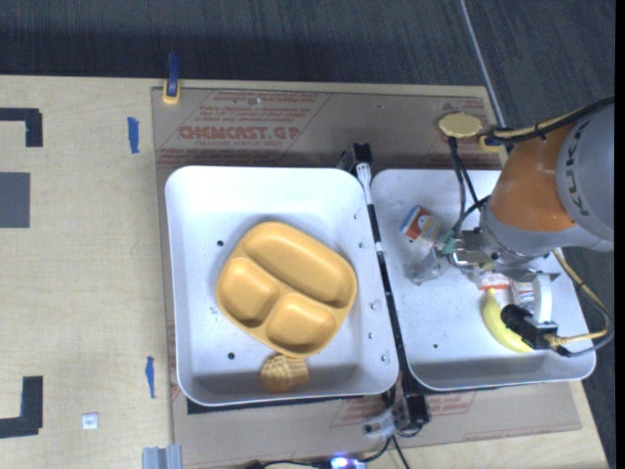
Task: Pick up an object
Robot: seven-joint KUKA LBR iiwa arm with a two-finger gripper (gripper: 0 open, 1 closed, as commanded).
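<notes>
The right bin [430, 345] holds a yellow banana [500, 328] near its front right. A small white, orange and blue carton [418, 223] lies at its back left, with a clear plastic piece [426, 265] just in front of it. A red and white item [494, 282] peeks out under the arm. My gripper [467, 252] hangs low over the middle of this bin, between the clear piece and the banana, largely covered by the grey and orange wrist [532, 208].
The left bin [190, 262] holds a yellow divided plate [285, 284] and a tan ridged object [283, 370] at its front edge. Cables run along the divider between the bins and around the arm. A round tan disc [460, 124] lies behind the right bin.
</notes>
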